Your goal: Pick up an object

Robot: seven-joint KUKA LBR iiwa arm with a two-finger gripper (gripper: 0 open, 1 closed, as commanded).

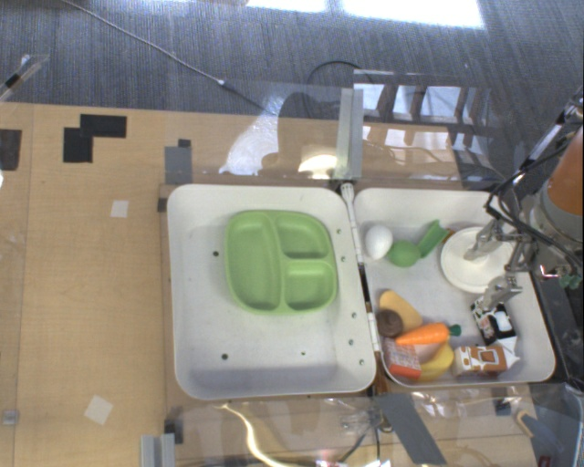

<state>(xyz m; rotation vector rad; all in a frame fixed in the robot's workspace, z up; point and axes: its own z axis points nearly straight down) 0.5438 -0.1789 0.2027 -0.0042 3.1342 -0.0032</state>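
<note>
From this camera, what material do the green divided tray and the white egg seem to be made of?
The green divided tray looks like moulded plastic with a matte finish: one even colour, rounded corners, soft compartment ridges, little glare. The white egg seems to be smooth plastic, probably a toy, since its surface is uniform with a faint sheen; the view cannot rule out another material.

I see dark grey carpet floor point(182, 46) along top of view, with thin cable point(164, 50) lying across it at slant. Bright light patches point(411, 7) at top edge, like reflection from window or lamp. Below it, light wooden bench top point(82, 301) takes left side. Black square markers point(91, 135) sit on wood near top left. Small grey tape pieces point(119, 209) lie on wood. Clear glossy panel point(401, 128) behind bins gives reflections.
</note>
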